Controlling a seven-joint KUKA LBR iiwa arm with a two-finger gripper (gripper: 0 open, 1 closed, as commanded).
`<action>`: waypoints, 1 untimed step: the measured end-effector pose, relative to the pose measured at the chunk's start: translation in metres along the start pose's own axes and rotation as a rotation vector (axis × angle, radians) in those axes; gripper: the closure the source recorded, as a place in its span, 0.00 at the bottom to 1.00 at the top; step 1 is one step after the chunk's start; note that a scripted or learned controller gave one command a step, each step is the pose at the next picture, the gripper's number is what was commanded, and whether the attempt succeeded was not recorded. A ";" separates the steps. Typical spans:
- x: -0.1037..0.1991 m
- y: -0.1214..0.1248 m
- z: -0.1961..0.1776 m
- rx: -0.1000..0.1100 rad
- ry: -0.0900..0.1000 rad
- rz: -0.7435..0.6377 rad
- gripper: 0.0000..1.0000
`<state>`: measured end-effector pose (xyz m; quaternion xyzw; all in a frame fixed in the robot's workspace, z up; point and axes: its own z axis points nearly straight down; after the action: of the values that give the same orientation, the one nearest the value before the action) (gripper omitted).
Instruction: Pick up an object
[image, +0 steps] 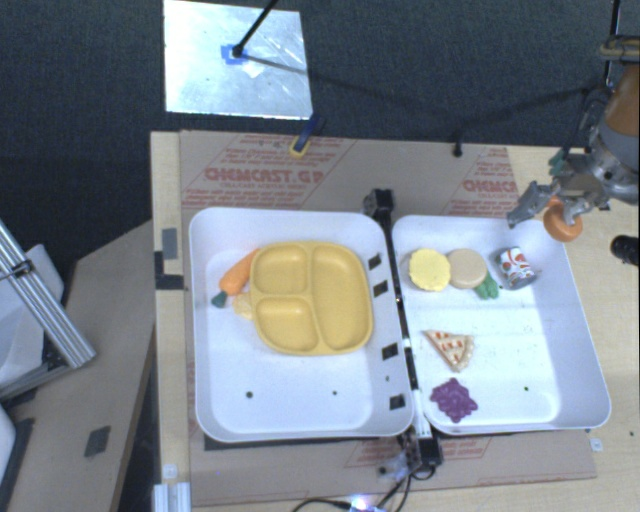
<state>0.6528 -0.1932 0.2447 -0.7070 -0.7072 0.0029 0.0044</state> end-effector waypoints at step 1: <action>0.001 0.002 -0.008 -0.013 -0.003 -0.003 0.00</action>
<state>0.6551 -0.1925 0.2532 -0.7060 -0.7082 -0.0006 -0.0010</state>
